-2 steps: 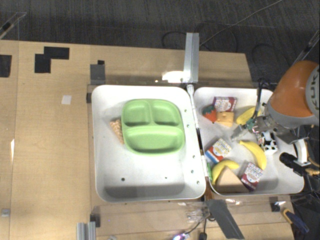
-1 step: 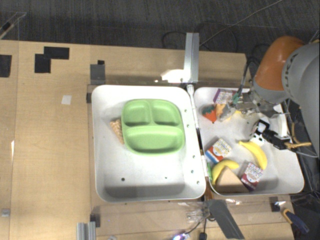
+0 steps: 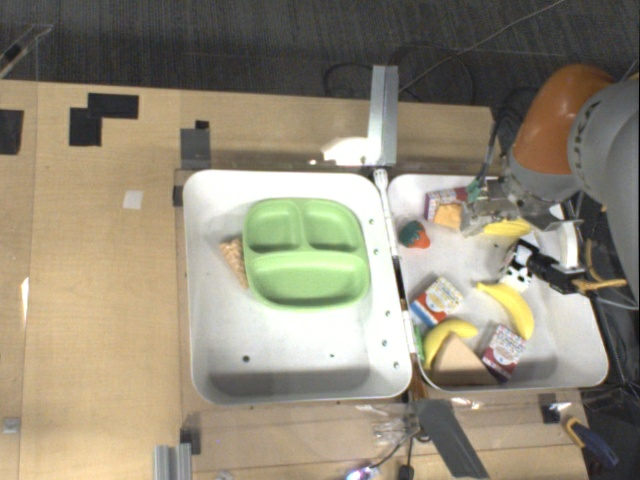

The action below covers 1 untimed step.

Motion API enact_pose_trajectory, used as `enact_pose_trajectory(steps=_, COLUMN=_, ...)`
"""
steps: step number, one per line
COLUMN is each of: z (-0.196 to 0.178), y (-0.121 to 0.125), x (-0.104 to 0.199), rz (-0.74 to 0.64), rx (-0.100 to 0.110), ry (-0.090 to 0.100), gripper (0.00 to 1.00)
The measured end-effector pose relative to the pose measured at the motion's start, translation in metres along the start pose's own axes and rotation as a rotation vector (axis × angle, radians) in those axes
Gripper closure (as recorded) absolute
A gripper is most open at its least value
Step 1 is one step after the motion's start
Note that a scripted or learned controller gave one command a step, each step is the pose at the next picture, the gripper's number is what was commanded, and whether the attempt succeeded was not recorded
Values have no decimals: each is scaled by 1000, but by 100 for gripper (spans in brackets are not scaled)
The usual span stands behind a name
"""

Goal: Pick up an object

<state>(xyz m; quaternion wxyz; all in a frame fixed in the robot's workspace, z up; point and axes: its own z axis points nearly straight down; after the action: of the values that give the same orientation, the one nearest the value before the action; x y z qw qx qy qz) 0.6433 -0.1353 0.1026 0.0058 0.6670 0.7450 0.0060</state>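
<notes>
On my screen the metal two-finger gripper (image 3: 497, 218) hung over the far part of the right white bin (image 3: 590, 353), with a small yellow banana-like piece (image 3: 506, 229) just at its tips; whether it gripped it, I could not tell. A larger yellow banana (image 3: 510, 306) lay nearer. The green divided plate (image 3: 304, 251) sat in the left bin (image 3: 215, 358).

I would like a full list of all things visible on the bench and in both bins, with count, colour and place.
bins: 2, white, side by side on the bench, left bin, right bin
divided plate: 1, green, left bin
brown piece: 1, tan, left bin, under the plate's left edge
bananas: 2, yellow, right bin, one in the middle, one under the tool
small cartons: 3, mixed colours, right bin
strawberry toy: 1, red and green, right bin
arm: 1, grey and orange, right
tool: 1, over the right bin's far end
</notes>
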Motion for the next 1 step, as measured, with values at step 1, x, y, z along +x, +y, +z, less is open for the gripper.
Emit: enact_pose_trajectory(steps=1, z=13, y=1, x=42, rz=298, rx=5, ry=-2, gripper=100)
